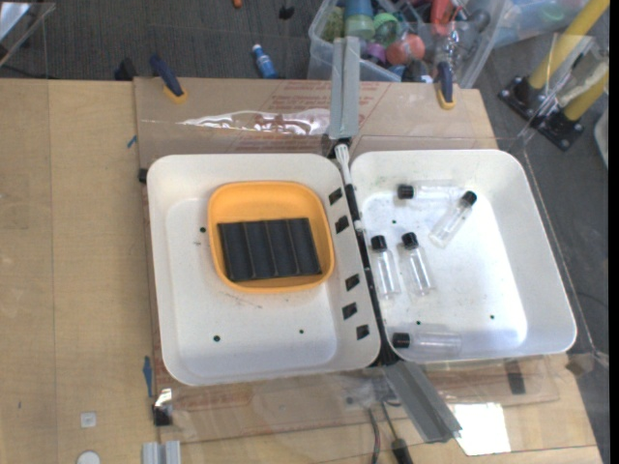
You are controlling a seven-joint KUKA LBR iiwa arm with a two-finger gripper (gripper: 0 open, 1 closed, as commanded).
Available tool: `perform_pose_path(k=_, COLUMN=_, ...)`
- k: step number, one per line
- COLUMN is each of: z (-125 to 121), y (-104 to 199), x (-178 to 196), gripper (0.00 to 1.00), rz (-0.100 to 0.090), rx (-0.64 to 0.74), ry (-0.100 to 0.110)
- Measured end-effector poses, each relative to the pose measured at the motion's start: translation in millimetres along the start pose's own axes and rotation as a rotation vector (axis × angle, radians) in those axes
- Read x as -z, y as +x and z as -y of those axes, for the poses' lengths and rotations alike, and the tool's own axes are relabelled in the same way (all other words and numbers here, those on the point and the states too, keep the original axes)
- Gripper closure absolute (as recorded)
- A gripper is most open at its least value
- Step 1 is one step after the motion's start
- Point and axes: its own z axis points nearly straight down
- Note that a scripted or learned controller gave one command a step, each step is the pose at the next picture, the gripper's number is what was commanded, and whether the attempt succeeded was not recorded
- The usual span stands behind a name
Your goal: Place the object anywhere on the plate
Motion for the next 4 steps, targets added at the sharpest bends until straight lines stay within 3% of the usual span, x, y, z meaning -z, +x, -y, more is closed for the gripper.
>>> perform_pose_path(k=1, z=-1, y=1, x=12, gripper=1.0, rz=0.005, rx=0.002, ry=-0.005)
perform_pose_path(k=2, z=0, y=0, x=18, gripper=1.0, rz=0.002, rx=0.254, ry=-0.002)
perform_pose_path(k=3, z=0, y=0, x=18, gripper=1.0, rz=-0.001, rx=0.608, ry=-0.001)
perform_pose_path(k=4, z=28, y=6, x=19, gripper=1.0, rz=-0.001, rx=1.01, ry=-0.002)
